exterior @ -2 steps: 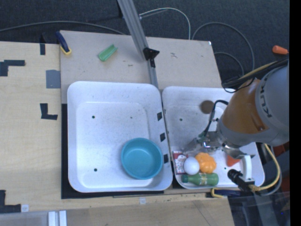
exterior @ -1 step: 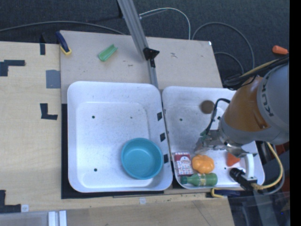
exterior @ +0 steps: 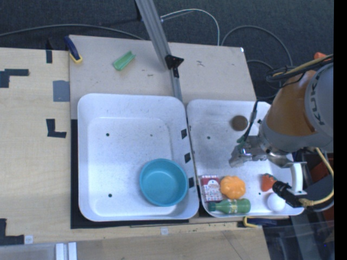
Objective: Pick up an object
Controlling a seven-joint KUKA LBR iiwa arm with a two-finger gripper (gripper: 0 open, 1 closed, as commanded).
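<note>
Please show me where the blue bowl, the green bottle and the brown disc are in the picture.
blue bowl (exterior: 162, 182), camera view, on the inside bottom of the bowl.
green bottle (exterior: 234, 206), camera view, on the middle of its body.
brown disc (exterior: 239, 123), camera view, on its flat top face.

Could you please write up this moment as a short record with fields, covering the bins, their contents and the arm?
left bin: holds a blue bowl near its front right corner
right bin: brown disc near the back; red carton, orange fruit, green bottle, white ball and a small red item along the front
gripper: over the right bin's middle, behind the orange fruit
bench behind bins: green block
</note>
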